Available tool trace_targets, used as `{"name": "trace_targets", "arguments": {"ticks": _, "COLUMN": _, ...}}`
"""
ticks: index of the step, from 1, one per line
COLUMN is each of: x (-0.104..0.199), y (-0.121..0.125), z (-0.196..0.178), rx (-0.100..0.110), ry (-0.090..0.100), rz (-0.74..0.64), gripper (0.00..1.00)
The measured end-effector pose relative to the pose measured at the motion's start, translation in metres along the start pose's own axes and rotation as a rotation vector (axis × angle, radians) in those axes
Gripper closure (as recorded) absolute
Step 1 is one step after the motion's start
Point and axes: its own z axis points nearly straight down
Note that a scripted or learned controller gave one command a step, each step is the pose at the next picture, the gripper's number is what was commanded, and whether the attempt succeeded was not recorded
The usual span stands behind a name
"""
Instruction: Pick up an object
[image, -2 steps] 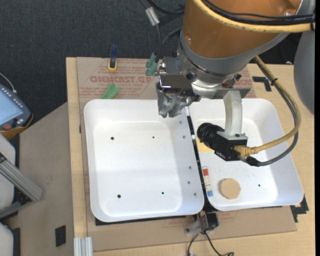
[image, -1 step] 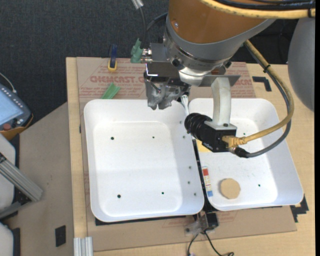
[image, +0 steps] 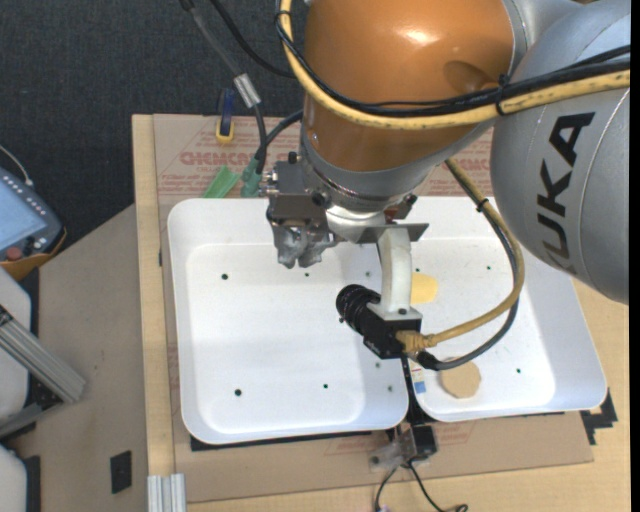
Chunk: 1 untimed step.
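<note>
White right bin (image: 560, 330) holds tan disc (image: 461, 381), well apart from fingers (image: 294, 247).

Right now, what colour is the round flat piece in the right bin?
Tan, a flat disc near the right bin's front edge; camera view.

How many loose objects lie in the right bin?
2: a yellow piece near the bin's middle, partly behind the arm, and a tan disc near its front edge. The arm may hide more.

"UKA" on the grey arm (image: 570, 150)
</note>
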Motion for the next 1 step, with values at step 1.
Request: {"name": "trace_targets", "arguments": {"ticks": 1, "x": -0.0123, "y": 0.0004, "z": 0.1356, "rx": 0.005, "ry": -0.002, "rz": 0.002, "gripper": 1.00}}
